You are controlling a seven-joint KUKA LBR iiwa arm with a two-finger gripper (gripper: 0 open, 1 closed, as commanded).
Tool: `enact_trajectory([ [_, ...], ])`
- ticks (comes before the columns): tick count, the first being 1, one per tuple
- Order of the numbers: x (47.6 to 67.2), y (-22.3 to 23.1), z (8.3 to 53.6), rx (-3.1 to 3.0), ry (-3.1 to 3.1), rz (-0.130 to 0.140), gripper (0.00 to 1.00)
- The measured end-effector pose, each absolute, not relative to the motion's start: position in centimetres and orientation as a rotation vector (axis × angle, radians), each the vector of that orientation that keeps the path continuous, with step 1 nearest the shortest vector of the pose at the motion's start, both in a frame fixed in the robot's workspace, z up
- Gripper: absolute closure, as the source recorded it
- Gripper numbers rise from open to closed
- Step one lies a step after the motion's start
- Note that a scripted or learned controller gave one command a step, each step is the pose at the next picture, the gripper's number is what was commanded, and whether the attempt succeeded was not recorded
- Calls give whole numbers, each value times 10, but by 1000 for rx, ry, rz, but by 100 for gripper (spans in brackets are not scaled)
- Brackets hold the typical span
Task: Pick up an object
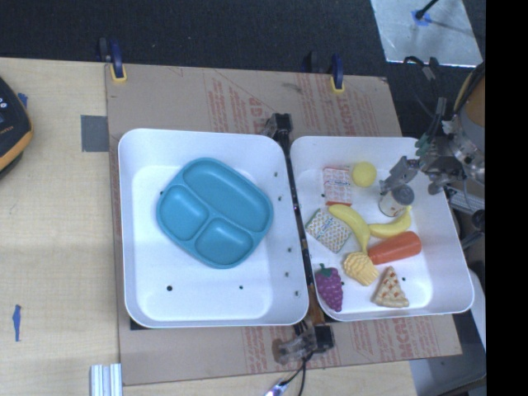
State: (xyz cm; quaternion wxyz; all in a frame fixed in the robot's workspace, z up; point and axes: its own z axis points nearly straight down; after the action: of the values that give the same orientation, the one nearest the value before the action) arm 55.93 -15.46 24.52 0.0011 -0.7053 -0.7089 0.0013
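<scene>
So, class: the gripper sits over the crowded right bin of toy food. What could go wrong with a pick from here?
1. Crowding: the banana, carrot and corn lie touching or nearly so, and the gripper may catch two or knock one aside.
2. The small yellow ball is round and could roll away if nudged.
3. The gripper sits near the right bin's far edge, so a slanted approach might clip the rim.
</scene>
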Motion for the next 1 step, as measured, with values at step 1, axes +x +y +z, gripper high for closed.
enact_trajectory([
  [1,543,-120,95,-2220,-2229,-3,0],
])
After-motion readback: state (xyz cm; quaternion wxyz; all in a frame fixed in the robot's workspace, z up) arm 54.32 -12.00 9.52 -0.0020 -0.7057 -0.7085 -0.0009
